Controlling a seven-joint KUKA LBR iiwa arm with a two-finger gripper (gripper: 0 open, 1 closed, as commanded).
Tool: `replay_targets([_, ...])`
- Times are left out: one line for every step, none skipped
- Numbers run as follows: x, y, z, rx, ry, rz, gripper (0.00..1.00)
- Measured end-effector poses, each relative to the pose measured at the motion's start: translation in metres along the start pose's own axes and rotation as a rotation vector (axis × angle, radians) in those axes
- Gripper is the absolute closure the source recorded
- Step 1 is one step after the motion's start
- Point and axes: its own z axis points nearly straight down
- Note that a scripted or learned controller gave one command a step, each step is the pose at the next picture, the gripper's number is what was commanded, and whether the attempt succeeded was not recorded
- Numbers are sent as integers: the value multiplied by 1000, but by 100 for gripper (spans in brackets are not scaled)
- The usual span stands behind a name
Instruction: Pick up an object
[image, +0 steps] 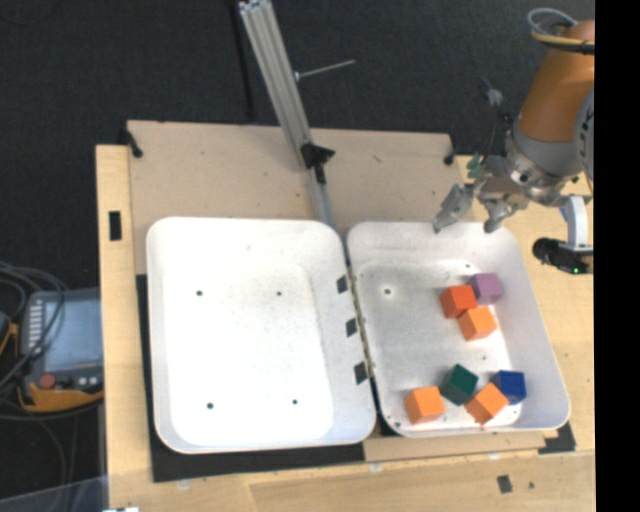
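The jaws hang spread apart above the far rim of the right bin, with nothing between the two fingers; one fingertip points down toward the bin's back left corner, the other sits nearer the back wall's middle. The grey wrist and the orange band of the arm rise behind them toward the upper right.

Inside the right bin, well apart from the jaws, lie the blocks. Near the right wall a purple block touches a red-orange block, and an orange block sits just beside both, toward the front. At the front wall a second cluster holds an orange block on the left, a dark green block, another orange block and a blue block on the right.

The left bin lies alongside, both resting on the desk. A slanted metal rail crosses the desk's back edge.
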Motion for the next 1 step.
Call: replay_targets([0,1,63,2,1,1,0])
